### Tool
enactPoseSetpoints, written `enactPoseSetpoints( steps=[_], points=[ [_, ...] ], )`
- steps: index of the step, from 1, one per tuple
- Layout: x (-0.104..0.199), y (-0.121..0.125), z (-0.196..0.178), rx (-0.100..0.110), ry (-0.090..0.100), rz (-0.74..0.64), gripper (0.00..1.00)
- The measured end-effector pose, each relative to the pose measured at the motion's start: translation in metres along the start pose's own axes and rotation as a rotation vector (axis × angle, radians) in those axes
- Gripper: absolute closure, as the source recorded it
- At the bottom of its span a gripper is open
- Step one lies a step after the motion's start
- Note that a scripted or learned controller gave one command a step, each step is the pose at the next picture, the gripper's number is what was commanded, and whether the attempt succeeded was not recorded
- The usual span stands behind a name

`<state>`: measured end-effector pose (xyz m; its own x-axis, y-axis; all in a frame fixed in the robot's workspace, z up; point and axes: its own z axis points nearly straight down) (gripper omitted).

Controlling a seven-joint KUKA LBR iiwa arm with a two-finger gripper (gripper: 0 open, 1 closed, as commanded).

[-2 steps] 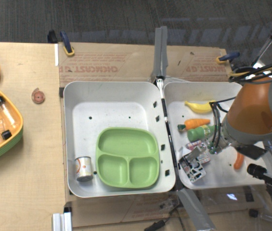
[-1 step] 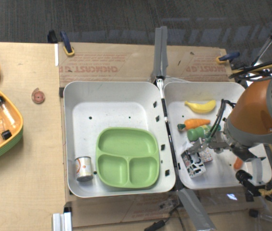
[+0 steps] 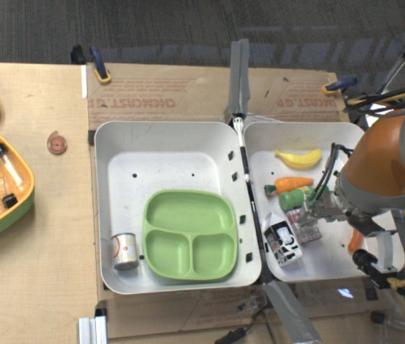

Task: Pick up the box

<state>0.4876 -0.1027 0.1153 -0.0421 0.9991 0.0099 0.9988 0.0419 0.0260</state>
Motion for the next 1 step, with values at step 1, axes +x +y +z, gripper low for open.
enactPoseSetpoints(
  steps=[1],
  points=[
    [-0.0017,0.0000,-0.0006,-0.001,-0.003,0.002,0.00]
  ],
)
